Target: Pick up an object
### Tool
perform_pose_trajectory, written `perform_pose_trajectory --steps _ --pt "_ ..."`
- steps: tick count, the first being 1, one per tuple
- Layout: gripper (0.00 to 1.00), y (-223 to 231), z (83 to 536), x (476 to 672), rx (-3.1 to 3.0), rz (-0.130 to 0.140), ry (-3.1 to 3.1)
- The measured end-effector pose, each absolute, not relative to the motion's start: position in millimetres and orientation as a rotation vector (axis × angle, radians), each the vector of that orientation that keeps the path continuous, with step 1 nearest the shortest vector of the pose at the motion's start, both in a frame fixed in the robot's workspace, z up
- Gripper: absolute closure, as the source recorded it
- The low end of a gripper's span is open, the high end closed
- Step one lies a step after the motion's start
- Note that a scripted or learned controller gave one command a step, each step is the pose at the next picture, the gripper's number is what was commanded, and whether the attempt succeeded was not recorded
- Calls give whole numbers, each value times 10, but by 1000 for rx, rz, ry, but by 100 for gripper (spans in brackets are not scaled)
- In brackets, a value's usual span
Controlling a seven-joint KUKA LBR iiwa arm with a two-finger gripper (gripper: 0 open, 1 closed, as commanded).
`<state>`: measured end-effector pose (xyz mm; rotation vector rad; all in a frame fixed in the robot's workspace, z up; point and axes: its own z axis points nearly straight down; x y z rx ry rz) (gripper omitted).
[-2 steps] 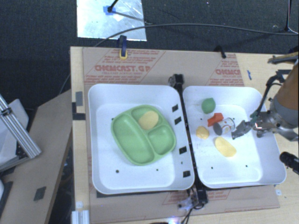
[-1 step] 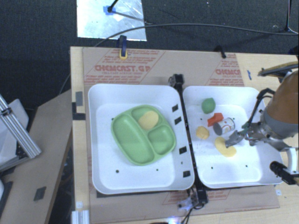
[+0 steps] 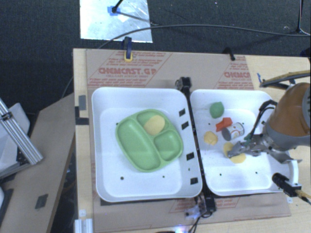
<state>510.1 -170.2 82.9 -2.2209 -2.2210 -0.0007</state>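
Observation:
In the right bin (image 3: 233,183) lie a green round object (image 3: 216,109), an orange-red piece (image 3: 223,124), a small grey-and-white can (image 3: 234,131) and two yellow pieces (image 3: 210,138) (image 3: 236,156). My gripper (image 3: 235,152) reaches in from the right and sits low over the nearer yellow piece, just below the can. Nothing shows clearly held. In the left bin (image 3: 109,130) a green divided plate (image 3: 146,140) carries a yellow object (image 3: 155,124) in its upper compartment.
The grey arm with its orange band (image 3: 291,115) covers the right bin's right side. Black clips (image 3: 192,144) run along the seam between the bins. A cardboard sheet (image 3: 165,67) lies under both bins, with a cable crossing behind.

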Motion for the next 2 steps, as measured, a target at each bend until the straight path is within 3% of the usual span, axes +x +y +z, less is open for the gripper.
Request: perform_pose_trajectory --steps 1,2 --pt "100 -1700 965 5122 -2223 -6 -2226" --pt "100 -1720 1606 5167 -2222 -6 -2232"
